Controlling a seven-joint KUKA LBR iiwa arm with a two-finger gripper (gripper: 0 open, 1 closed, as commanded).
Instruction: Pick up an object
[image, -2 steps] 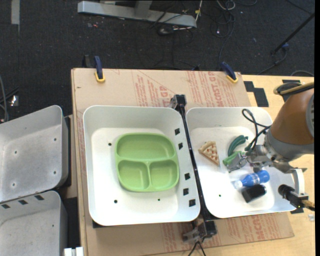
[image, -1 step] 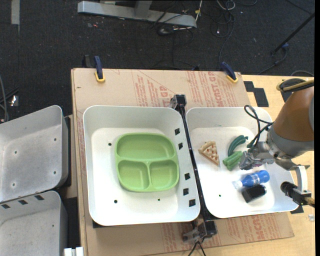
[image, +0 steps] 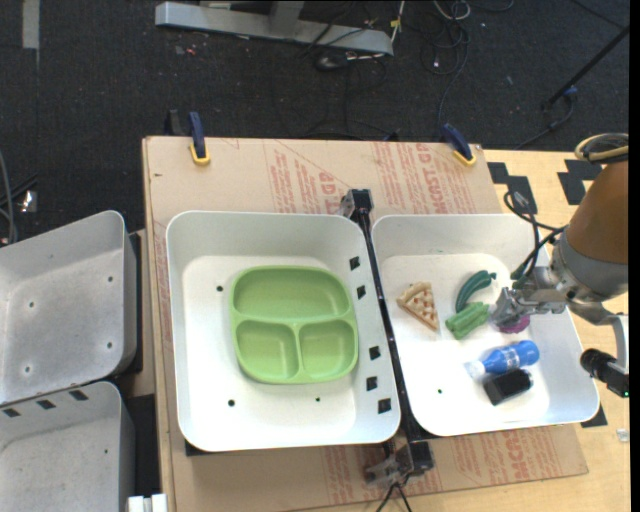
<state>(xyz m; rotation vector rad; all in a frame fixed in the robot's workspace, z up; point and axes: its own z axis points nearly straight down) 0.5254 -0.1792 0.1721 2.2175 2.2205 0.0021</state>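
The right bin (image: 450, 415) holds a tan pizza-slice toy (image: 420, 304), a dark green curved piece (image: 474, 287), a light green cylinder (image: 467, 320), a blue bottle-shaped toy (image: 511, 357) and a black block (image: 508, 386). My gripper (image: 513, 308) is low at the bin's right side, just right of the light green cylinder. A purple object (image: 513, 322) lies right beneath it. Whether anything sits between the fingers I cannot make out.
The left bin (image: 200, 400) holds a green three-compartment plate (image: 295, 323). A black divider with clamps (image: 375, 300) runs between the bins. The arm with its orange band (image: 608, 225) comes in from the right. Grey trays (image: 60, 300) lie at the far left.
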